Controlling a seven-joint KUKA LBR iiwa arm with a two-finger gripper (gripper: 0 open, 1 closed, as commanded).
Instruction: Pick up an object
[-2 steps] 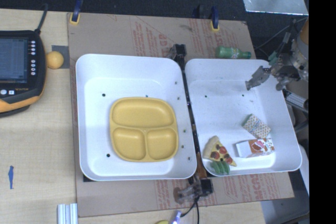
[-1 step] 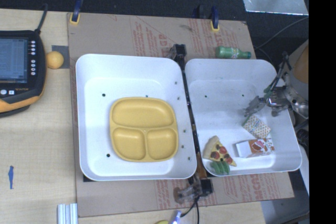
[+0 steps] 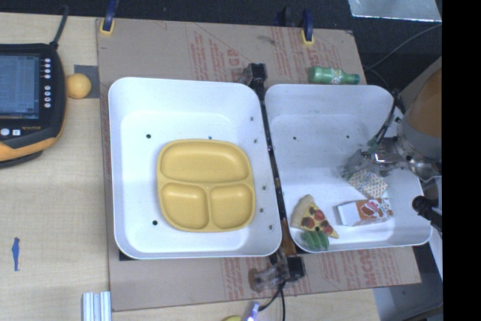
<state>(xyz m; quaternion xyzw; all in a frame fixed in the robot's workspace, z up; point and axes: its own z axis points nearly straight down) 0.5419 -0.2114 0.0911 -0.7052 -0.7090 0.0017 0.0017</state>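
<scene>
End effector (image 3: 366, 162) above patterned pouch (image 3: 367, 182); pizza slice (image 3: 312, 216) tip pointing right-down

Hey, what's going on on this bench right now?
A robot arm reaches in from the right, with its gripper low over the right bin, just above a patterned packet. Nothing is visibly held. Nearby in that bin lie a small box and a toy pizza slice. The left bin holds a yellow divided tray.
</scene>
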